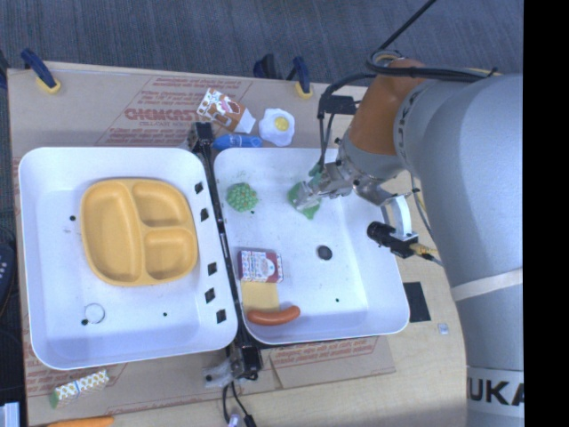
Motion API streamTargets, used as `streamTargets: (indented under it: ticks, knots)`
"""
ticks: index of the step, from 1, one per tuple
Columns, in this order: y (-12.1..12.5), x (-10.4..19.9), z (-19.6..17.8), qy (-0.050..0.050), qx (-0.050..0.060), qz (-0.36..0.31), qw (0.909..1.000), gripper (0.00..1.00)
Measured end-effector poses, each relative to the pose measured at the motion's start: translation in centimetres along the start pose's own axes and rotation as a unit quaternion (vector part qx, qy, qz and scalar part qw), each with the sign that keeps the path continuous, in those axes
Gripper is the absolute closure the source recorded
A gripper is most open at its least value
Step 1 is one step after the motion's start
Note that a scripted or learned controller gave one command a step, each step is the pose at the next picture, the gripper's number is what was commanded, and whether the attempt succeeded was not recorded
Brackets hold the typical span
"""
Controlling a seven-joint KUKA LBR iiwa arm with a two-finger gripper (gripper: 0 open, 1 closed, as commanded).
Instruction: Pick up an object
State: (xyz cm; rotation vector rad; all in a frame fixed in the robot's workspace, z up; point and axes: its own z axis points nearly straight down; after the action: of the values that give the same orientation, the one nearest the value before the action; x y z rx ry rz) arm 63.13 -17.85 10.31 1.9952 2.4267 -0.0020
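The jaws (pixel 309 194) sit clamped on a green object (pixel 304 199) near the right bin's (pixel 391 305) far edge.

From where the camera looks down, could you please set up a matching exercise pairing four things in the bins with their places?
Things:
1. yellow divided plate
2. hot dog
3. green broccoli piece
4. dark round disc

Places:
A. front edge of the right bin, below the cheese slice
B. middle of the left bin
C. right bin's open floor, below the end effector
D. right bin's upper left, near the divider

Pairs: 1-B, 2-A, 3-D, 4-C
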Motion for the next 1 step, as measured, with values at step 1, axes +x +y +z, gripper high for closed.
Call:
streamTargets:
  ticks: [1]
  knots:
    - [2.55, 3.51, -2.11, 0.001, 0.001, 0.089, 0.9960, 1.00]
